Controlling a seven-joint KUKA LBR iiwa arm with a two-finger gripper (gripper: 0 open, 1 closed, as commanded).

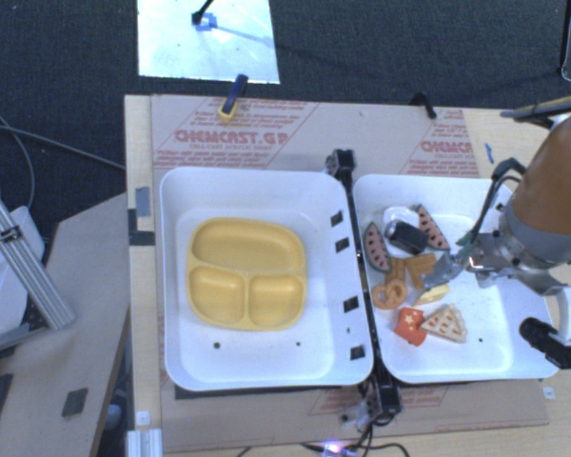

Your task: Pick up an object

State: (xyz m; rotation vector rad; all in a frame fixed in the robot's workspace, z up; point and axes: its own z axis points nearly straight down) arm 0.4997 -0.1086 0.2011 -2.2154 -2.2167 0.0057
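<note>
Several toy food pieces lie in the left half of the right bin (490, 355). They include a watermelon slice (375, 247), a second slice (432, 230), a black and silver object (404, 233), a brown pretzel (390, 294), a red block (410, 325) and a tan wedge (444, 325). My gripper (445, 270) is low in this bin, at the right edge of the pile, just above the tan wedge and next to an orange piece (421, 268). The arm's body hides what lies directly beneath the wrist.
The left bin (176, 355) holds a yellow divided plate (247, 272). A black divider with clips (354, 255) runs between the bins. A yellow-and-blue tool (232, 98) lies on the cardboard behind them. The arm's cable and a black fitting (550, 343) hang over the right bin's right side.
</note>
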